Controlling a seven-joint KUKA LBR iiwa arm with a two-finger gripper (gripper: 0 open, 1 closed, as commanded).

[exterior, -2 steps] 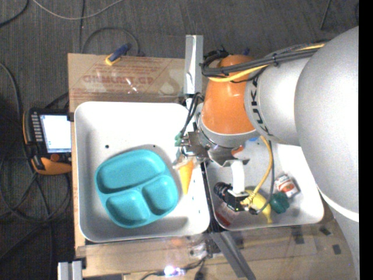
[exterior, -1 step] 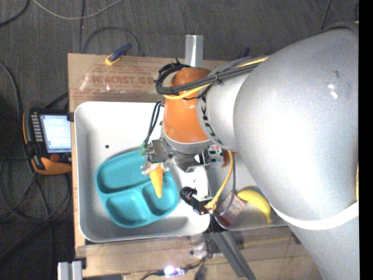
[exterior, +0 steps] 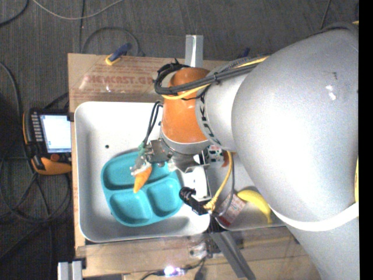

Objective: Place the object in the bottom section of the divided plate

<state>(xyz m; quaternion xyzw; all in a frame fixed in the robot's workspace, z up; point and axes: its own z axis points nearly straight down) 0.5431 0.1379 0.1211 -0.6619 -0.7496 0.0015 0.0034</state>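
Note:
A blue divided plate (exterior: pixel 125 200) lies in the left white bin (exterior: pixel 90 133), toward its lower middle. An orange carrot-shaped object (exterior: pixel 141 178) hangs over the plate's centre, near the ridge between its sections. My gripper (exterior: pixel 143 163) is directly above it, and the carrot's upper end sits between the fingers. The grey arm with its orange band (exterior: pixel 183 118) reaches in from the right and covers the bin's right side.
In the right bin, below the arm, lie a yellow banana (exterior: pixel 256 204) and a red-and-white can (exterior: pixel 232 210). A black fitting (exterior: pixel 192 198) on the arm hangs by the plate's right edge. A handheld pendant (exterior: pixel 49 139) sits left of the bench.

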